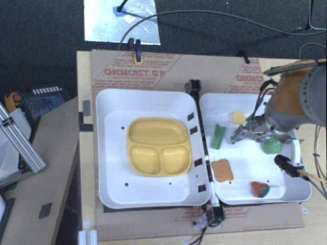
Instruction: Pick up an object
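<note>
The claw (239,136) hangs low in the right bin (301,190), seemingly narrow and holding nothing. A green block (218,136) lies just left of it; a green ball (272,146) sits right.

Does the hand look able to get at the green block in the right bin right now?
Probably yes. The green block lies by itself on the floor of the right bin, just beside the hand, with nothing on top of it and bare floor between them.
</note>
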Available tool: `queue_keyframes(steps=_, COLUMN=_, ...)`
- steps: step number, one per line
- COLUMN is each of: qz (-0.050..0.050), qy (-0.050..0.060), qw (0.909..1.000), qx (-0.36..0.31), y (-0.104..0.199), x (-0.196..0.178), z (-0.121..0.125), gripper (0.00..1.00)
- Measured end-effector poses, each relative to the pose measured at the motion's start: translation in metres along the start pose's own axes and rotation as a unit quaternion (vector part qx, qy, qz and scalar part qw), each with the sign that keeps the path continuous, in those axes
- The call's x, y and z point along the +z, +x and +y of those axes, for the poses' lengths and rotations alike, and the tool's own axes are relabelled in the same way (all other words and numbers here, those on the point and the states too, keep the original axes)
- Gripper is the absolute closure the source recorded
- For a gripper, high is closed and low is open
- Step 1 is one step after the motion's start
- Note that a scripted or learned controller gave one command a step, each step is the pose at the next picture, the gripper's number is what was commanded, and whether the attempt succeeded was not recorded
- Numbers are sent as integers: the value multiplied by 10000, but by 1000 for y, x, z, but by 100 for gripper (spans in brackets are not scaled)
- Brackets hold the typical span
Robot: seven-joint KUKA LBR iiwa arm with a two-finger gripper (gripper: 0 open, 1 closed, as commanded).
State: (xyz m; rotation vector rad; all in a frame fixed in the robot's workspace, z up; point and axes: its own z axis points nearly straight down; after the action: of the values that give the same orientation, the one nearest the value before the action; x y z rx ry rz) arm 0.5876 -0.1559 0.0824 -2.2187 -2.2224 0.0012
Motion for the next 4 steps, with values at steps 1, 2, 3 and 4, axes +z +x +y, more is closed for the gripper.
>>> queue_keyframes(steps=1, qz=-9, qy=-27, qw=10000, qx=0, y=-1, x=-13, z=1, gripper=100)
queue_keyframes(steps=2, qz=-7, qy=-35, qw=10000, qx=-15, y=9, x=-62, z=3, gripper=100)
queue_keyframes(steps=3, qz=-9, qy=-40, qw=10000, qx=-17, y=14, x=-110, z=11, gripper=100)
queue_keyframes(steps=4, qz=-6, qy=-27, qw=10000, qx=-14, y=14, x=-127, z=12, gripper=100)
